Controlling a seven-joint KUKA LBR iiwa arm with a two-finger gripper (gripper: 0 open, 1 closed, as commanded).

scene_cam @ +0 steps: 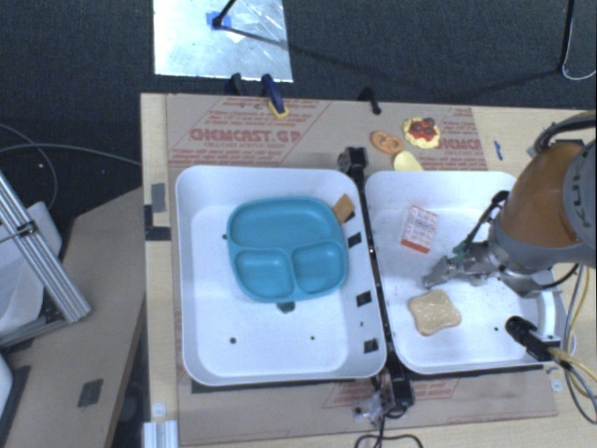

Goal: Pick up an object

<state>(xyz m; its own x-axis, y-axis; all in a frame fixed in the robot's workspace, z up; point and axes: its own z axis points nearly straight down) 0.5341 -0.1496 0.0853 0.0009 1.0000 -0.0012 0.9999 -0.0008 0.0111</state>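
From the camera view, the arm [546,208] reaches in from the right over the right bin [485,183], and its gripper [446,273] hangs low in that bin, pointing left. Whether it is spread or closed I cannot tell; nothing shows between its tips.

Just below and beside the gripper lies a slice of toast [435,312], flat on the bin floor, near but seemingly not touching it. A small red-and-white packet [420,228] lies further up in the same bin, apart from the gripper. The left bin [201,278] carries a blue divided plate [287,248].

I judge this to be the approach step, nothing yet lifted. The toast looks the nearest candidate: the next move calls for shifting over it and descending squarely, since a thin, flat piece offers little to catch.
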